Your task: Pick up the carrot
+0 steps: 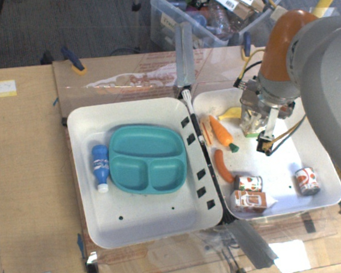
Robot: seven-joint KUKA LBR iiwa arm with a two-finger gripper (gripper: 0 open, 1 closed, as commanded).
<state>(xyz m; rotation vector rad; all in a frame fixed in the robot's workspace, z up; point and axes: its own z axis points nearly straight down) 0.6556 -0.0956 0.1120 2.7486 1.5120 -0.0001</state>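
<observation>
Camera view. Two white bins side by side: left bin [95,225], right bin [324,153].

Carrot [222,133] lies in the right bin, toward its 10 o'clock corner, near the divider between the bins. Orange body runs from 11 o'clock down to 5 o'clock, ending in a small green tip at the lower end. It rests on the bin floor, free of the claw.

Gripper [256,125] hangs over the upper part of the right bin, at 3 o'clock from the carrot, near it but apart. Whether the claw is spread or closed: cannot tell, the wrist hardware hides it. Nothing seen gripped.

Other right-bin contents: an orange sausage-like piece [222,165] at 6 o'clock of the carrot, a small carton [250,199] and a can [248,183] at the front edge, a second can [306,181] at 4 o'clock.

Left bin: teal divided plate [147,159], with a blue bottle [101,167] just beside it at 9 o'clock.
</observation>
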